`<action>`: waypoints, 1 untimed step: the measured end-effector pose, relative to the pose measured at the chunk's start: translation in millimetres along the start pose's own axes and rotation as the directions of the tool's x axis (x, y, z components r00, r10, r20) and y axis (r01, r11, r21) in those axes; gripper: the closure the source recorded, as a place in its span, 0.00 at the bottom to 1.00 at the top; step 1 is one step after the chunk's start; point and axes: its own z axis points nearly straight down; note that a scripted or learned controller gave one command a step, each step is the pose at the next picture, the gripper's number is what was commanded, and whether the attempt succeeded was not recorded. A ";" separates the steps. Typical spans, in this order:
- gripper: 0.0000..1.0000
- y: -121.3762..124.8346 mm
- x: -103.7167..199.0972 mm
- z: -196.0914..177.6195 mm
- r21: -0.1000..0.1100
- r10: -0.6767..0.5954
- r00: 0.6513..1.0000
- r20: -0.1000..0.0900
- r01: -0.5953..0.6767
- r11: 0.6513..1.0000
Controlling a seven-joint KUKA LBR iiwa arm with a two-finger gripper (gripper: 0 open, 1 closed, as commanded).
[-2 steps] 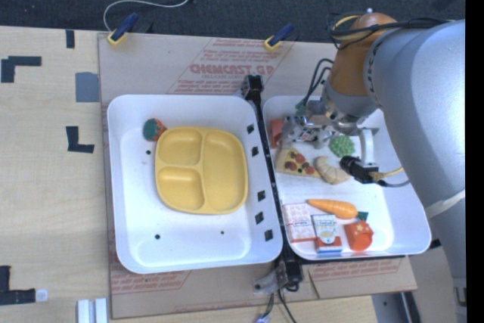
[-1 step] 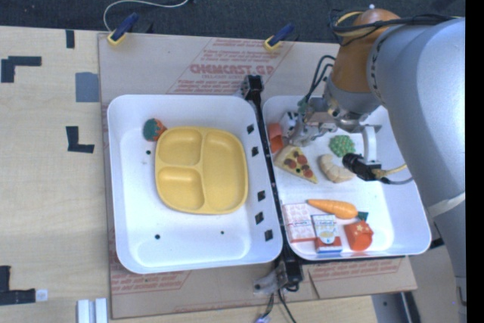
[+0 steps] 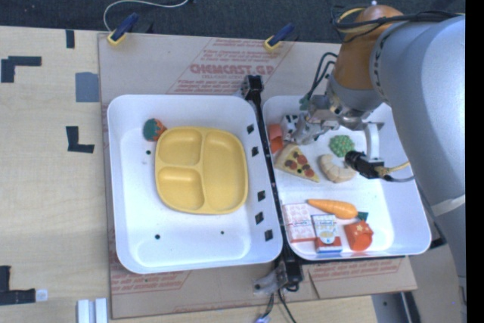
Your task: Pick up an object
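Note:
My gripper [image 3: 296, 127] is low in the far left corner of the right bin [image 3: 408, 197], hanging from the grey arm with its orange band. Just beneath and in front of it lies a toy pizza slice [image 3: 297, 163]. A small red piece [image 3: 275, 136] lies to the gripper's left against the bin wall. To its right lie a green broccoli [image 3: 342, 144] and a beige food piece [image 3: 335, 169]. Nearer the front lie a carrot [image 3: 333, 207], a red fruit [image 3: 360, 235], a small carton [image 3: 325, 231] and a flat printed card [image 3: 299, 222]. Nothing visible is lifted off the bin floor.
The left bin [image 3: 136, 227] holds a yellow divided plate [image 3: 202, 169] and a small red and green strawberry [image 3: 154, 129] at its far left. A black divider [image 3: 261, 163] runs between the bins. The bulky arm covers the right bin's far right side.

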 end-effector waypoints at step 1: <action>0.00 -0.1 -0.4 0.0 0.000 0.000 1.000 0.001 0.000 1.000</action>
